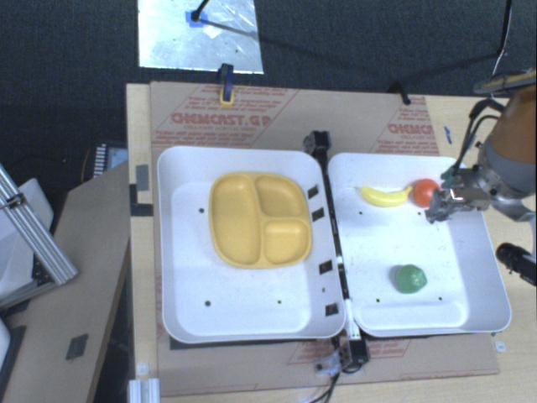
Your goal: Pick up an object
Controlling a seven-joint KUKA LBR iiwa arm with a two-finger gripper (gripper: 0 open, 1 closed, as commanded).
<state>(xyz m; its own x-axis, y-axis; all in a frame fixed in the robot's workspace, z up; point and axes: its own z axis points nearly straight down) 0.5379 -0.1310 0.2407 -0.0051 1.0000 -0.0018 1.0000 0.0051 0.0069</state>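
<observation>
Two shallow white bins sit side by side on the bench, and nearest the camera in the right bin (482, 309) lies a round green object (410, 278), perhaps a lime or a small ball, alone on the bin floor and well apart from the other pieces. Farther back in the same bin a yellow banana (384, 195) lies on its side, its right tip just beside a red-orange round fruit, likely a tomato (424, 191). The gripper (442, 208) reaches in from the right and hangs just beside the tomato's right edge; whether it touches the fruit cannot be told, and nothing is seen held in it. In the left bin (180, 309) a yellow divided plate (259, 219) with three compartments rests near the middle. Behind both bins, cardboard printed with red lettering (218, 117) covers the bench, a yellow-and-blue clamp (226, 84) sits at its far edge, and beyond that lies a shiny metal sheet (200, 22).
</observation>
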